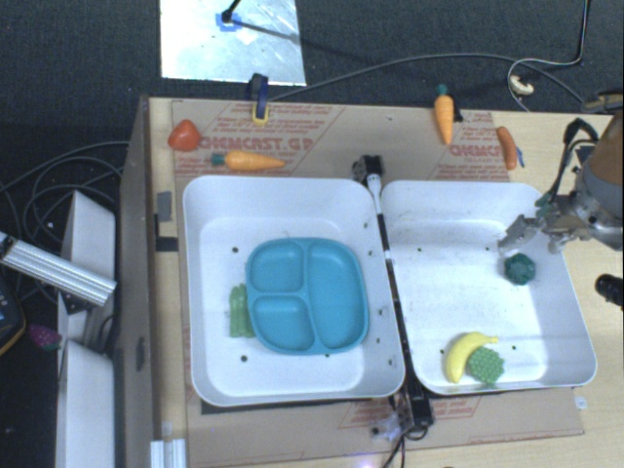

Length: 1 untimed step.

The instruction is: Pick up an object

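Nearest the camera, in the front of my right bin (575, 359), a yellow banana (462, 351) lies touching a green knobbly toy (486, 365); the pair sits tight against the front wall, which I judge an awkward spot to approach. In the left bin (200, 291) a blue divided plate (307, 292) rests flat at centre, with a pale green piece (239, 312) tucked against its left edge. Farther in, a dark green ball-like object (520, 268) lies alone in the right bin near the right wall, clear on all sides, so I judge it the likeliest target. My gripper (534, 230) hangs just above and beyond it, nothing visibly held; how far it is open I cannot tell. Beyond the bins, on the cardboard, lie two carrots (252, 161) (445, 117), a red toy (183, 136) and an orange piece (507, 146), outside my work area.
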Each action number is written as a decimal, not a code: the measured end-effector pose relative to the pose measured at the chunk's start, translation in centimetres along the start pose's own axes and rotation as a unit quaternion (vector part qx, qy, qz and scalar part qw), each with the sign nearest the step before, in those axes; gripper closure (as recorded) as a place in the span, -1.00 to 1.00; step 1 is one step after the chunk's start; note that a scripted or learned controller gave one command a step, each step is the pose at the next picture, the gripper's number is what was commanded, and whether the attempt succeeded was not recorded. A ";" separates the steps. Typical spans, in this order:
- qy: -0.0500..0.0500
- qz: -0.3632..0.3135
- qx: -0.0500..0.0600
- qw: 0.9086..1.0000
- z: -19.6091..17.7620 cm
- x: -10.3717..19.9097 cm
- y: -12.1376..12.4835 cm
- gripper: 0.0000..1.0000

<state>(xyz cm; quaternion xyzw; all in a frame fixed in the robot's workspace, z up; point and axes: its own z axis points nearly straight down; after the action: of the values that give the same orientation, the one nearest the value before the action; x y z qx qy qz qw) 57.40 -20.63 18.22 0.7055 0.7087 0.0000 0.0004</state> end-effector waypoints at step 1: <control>0.000 0.001 0.001 1.000 8.0 0.0 0.4 -1.00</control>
<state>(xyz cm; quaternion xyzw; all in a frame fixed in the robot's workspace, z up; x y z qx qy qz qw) 57.84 -20.61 10.20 0.7064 0.7078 -0.0003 -0.0005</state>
